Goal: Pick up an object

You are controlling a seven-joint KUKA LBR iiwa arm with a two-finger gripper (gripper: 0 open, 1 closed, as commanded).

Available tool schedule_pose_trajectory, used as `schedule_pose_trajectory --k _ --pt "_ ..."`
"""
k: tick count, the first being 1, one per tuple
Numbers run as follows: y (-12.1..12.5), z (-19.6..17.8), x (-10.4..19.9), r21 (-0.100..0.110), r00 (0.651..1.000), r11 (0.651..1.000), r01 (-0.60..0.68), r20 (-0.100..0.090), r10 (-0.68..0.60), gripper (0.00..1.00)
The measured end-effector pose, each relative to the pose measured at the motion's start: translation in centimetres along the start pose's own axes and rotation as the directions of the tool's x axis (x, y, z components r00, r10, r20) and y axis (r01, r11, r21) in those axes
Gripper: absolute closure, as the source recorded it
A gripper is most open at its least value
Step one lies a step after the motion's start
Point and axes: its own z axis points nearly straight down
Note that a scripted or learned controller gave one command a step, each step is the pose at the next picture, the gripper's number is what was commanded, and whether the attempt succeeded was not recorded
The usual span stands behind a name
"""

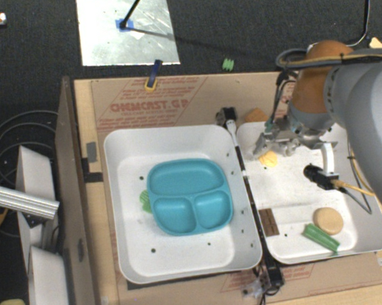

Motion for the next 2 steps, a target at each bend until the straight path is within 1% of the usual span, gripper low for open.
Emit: schedule_pose_trajectory --k 1,2 --pt "0.96 -0.09 0.51 -0.002 1.000 1.000 0.005 -0.002 -0.005 0.00" --pt "0.49 -0.02 0.42 -0.001 1.000 1.000 0.002 0.000 -0.002 0.00"
